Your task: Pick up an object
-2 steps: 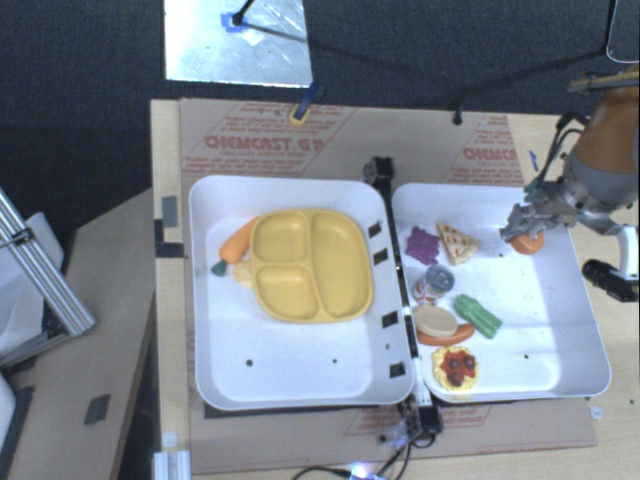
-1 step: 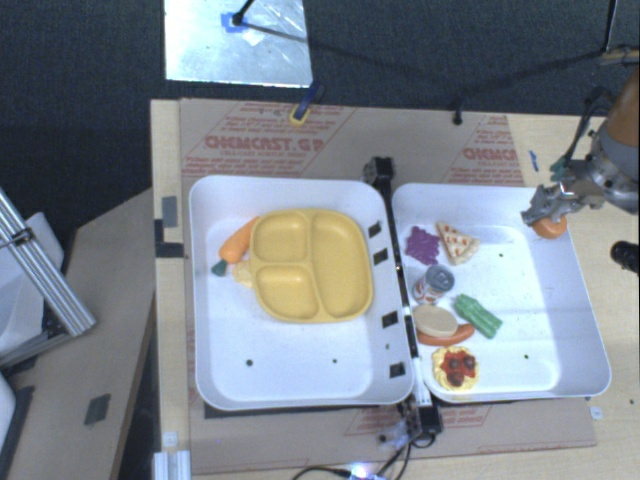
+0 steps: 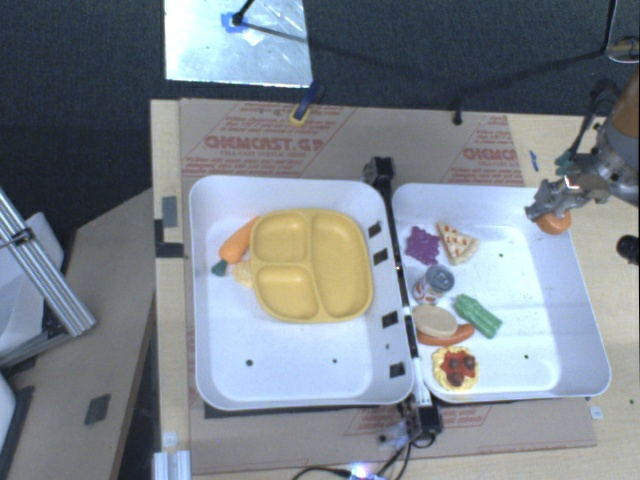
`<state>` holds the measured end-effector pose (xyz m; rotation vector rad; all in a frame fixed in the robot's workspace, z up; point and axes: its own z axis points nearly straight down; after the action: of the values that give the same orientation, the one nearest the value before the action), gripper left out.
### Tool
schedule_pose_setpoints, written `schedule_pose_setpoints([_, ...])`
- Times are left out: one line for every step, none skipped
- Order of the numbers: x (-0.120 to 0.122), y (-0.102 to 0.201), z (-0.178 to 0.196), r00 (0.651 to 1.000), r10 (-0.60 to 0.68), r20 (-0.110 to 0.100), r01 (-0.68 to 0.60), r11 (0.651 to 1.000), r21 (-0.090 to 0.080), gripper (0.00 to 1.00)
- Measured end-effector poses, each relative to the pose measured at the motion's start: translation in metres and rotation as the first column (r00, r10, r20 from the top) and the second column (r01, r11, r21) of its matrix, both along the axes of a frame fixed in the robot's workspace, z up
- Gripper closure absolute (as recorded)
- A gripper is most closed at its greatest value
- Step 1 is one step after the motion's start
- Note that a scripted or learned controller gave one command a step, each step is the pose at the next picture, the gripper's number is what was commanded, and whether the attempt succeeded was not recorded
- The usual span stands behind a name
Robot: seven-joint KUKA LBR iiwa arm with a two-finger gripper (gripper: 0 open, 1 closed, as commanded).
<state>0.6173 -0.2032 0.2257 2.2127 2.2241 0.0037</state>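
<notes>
**Gripper at the right bin's upper right rim, by an orange piece**

I see the gripper at the far right of the frame, over the upper right rim of the right bin. The grey arm comes in from the right edge. Directly under the tip sits a small orange object, on or just at the bin's rim; it appears to touch the gripper's underside. I cannot tell whether the fingers are open or closed, or whether the orange piece is between them.

The other toys lie in the left half of the right bin, well apart from the gripper. Near the top are purple grapes and, just beside them to the right, a pizza slice. Below those is a small can, then a green pickle tilted toward the lower right. A bun sits just left of the pickle, with a hot dog touching its lower edge. A round piece with red topping lies at the bottom.

In the left bin a yellow tray with three compartments takes the centre. A carrot lies against the tray's upper left edge, tilted.

Both bins rest on a cardboard sheet on the bench.
</notes>
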Motion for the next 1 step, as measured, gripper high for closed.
schedule_pose_setpoints([-0.0144, 0.0514, -0.0095, 1.0, 0.003, -0.005, -0.003, 1.0, 0.003, 1.0])
